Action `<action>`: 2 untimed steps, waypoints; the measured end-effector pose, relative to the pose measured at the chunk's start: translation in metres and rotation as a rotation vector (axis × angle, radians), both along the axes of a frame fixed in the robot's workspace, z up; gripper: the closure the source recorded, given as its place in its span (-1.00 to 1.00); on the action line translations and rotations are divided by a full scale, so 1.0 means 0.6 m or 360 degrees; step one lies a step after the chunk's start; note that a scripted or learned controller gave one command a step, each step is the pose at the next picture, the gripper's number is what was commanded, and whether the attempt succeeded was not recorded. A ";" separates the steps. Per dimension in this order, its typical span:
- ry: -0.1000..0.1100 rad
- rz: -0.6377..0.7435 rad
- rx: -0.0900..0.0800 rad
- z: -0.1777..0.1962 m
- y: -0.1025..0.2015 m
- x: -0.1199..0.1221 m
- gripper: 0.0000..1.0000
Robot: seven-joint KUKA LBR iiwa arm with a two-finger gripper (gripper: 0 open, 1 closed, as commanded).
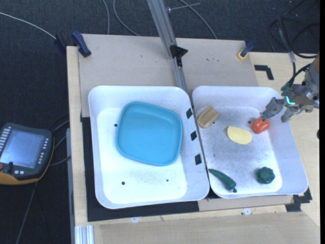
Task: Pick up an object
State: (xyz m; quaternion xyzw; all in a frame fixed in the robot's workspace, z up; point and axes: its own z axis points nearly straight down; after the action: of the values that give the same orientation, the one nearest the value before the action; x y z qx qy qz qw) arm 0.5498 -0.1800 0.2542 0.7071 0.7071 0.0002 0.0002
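Dark carpet surrounded our table; at the frame's right our claw (277,111) hung spread, just beside the small red object (260,125), probably light and rigid, best pinched across its middle.

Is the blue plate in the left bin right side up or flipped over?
Right side up. The blue plate lies flat in the left bin with its raised rim and dished centre facing the camera.

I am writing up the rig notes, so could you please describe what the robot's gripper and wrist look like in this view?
The gripper is a grey metal unit with two slim grey fingers. A small teal-green light or marking glows on its body, black cables run along the wrist behind it, and a sliver of orange sits at the frame's right edge.
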 end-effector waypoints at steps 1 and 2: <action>0.0000 0.0000 0.0000 0.000 0.000 0.000 -1.00; 0.0008 0.0001 0.0002 -0.098 0.012 -0.009 -1.00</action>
State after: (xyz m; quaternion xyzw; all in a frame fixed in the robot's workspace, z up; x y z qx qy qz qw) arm 0.5446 -0.1729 0.1954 0.7069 0.7073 -0.0012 -0.0020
